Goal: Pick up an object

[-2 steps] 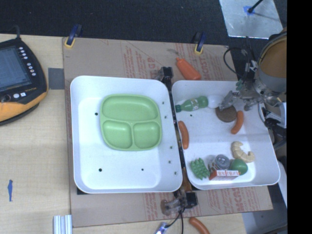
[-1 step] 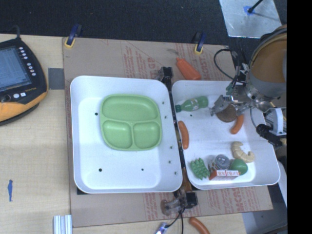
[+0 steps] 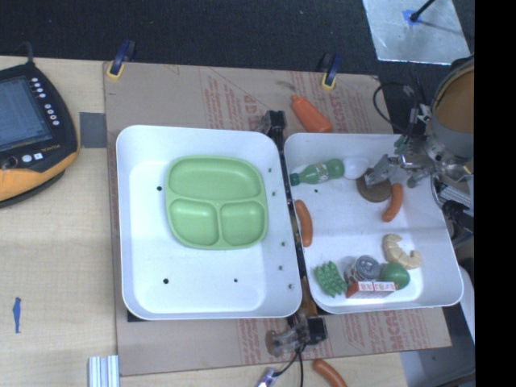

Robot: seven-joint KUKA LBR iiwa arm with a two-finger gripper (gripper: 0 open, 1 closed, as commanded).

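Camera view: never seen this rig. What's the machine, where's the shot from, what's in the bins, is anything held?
One fixed camera looks down at a slant on a bench with two shallow white bins. The grey arm entering from the right is a robot; its gripper sits low in the right bin, over a brown disc and beside a small sausage. I cannot tell whether it holds anything.

The left bin holds a green divided plate. The right bin also holds a green bottle, another sausage, and a cluster of toy food along its near edge. A carrot lies outside on the cardboard, and an operator tablet sits far left.
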